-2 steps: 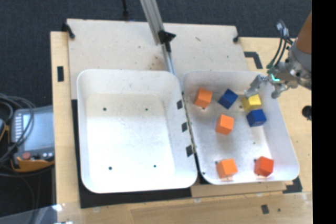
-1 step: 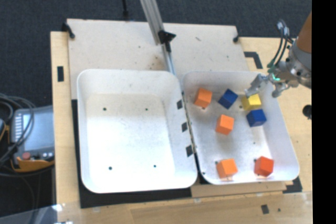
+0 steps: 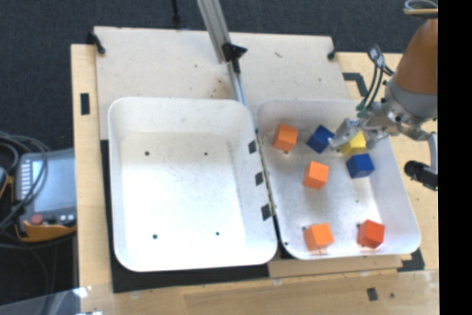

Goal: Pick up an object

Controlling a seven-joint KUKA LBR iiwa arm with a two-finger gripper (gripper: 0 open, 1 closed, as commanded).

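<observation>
Blocks lie scattered in the right bin [image 3: 394, 188], and my gripper [image 3: 348, 141] hangs low over its far part, reaching in from the right side. A yellow block [image 3: 356, 143] sits right at my fingertips, partly covered by them; whether I am grasping it or merely resting against it I cannot tell (the metal parts blur together there). Taking that yellow block as the landmark: a blue block [image 3: 319, 138] lies just to its left, and a second blue block [image 3: 359, 165] sits just in front of it, nearly touching. An orange block [image 3: 285, 137] rests further left, beyond the first blue one. Another orange block [image 3: 316, 174] lies in front and to the left, near the bin's middle. Well in front, close to the near wall, are a third orange block [image 3: 319, 235] and a red-orange block [image 3: 371, 233], side by side but apart. The left bin [image 3: 118, 158] stands beside the right one on the bench [image 3: 85, 77].
</observation>
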